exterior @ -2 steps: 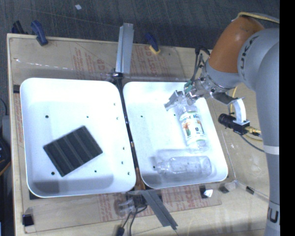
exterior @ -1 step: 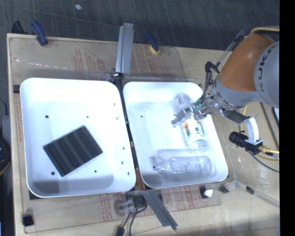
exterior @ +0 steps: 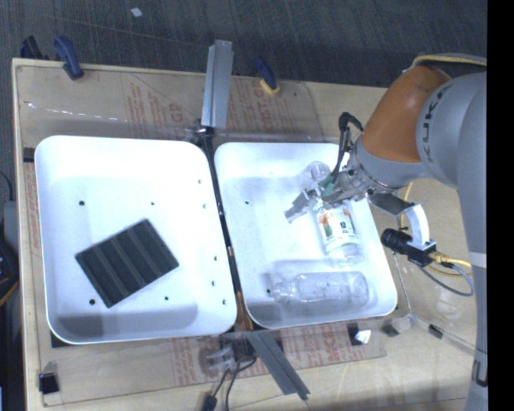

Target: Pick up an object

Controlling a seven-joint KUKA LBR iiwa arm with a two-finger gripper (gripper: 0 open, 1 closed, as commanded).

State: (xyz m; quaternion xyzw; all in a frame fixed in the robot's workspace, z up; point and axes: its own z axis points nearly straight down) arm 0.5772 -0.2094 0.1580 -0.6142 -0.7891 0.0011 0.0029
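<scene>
L white bin (exterior: pixel 60 157): flat black ribbed rectangular panel (exterior: pixel 127 261), lying askew. R white bin (exterior: pixel 240 165): clear plastic bottle (exterior: pixel 319 287) on its side near front wall; small labelled clear bottle (exterior: pixel 337 229) behind it. Gripper (exterior: pixel 307 202) low at small bottle's cap end; jaws' state: can't tell.

At the upper right of the frame, dark letters reading "KUKA" run down the grey arm (exterior: pixel 459 135) just beside its orange band. The small bottle (exterior: pixel 338 229) in the right bin carries a white label with orange and green marks, but its print is too small to read. Faint red lettering shows across the counter (exterior: pixel 111 92) near the upper left, too pale and blurred to make out.
</scene>
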